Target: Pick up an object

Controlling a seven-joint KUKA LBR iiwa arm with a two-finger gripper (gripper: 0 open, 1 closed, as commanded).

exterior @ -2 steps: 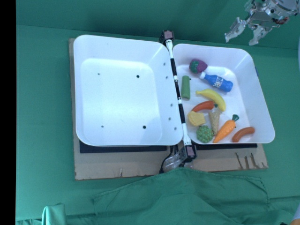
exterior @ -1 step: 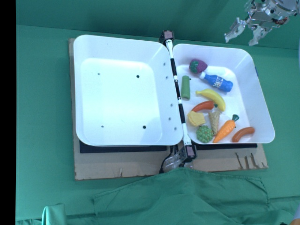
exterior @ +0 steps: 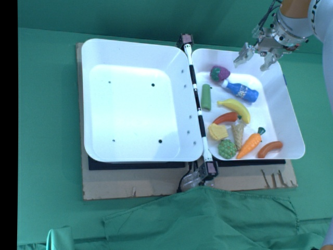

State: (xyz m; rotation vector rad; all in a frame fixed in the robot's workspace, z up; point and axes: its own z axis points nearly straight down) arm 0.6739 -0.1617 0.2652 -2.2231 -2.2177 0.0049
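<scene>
1. The gripper (exterior: 256, 57) hangs over the far edge of the right bin (exterior: 291, 119), fingers spread wide with nothing between them.
2. The arm (exterior: 302, 4) slants down from the upper right corner, orange band above the wrist.
3. The right bin holds ten toys: one blue bottle (exterior: 241, 90) near the far edge, one banana (exterior: 235, 108), one carrot (exterior: 251, 145), two sausages, five others.
4. The left bin (exterior: 135, 100) sits alongside.
</scene>
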